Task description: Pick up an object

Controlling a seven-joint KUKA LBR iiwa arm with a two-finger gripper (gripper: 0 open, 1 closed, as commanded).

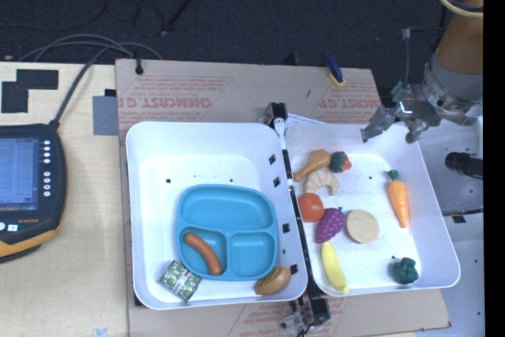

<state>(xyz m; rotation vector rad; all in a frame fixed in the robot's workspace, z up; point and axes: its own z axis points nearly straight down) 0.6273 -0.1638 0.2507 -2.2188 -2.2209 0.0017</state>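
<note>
My gripper (392, 130) hovers over the far right corner of the right bin (442, 256), fingers spread open with nothing between them. Below it in that bin lie an orange carrot (398, 202), a drumstick (312, 163), a small red and green fruit (339, 162), a pale croissant (323, 183), a red tomato (311, 207), purple grapes (330, 224), a round tan cracker (363, 226), a yellow banana (334, 267) and a dark green broccoli (405, 271). The carrot is the nearest item to the gripper.
The left bin (150, 162) holds a blue divided tray (229, 209) with a sausage (203, 252) in it, a green packet (180, 280) and a brown bun (272, 281). A teach pendant (24, 185) lies on the bench at far left.
</note>
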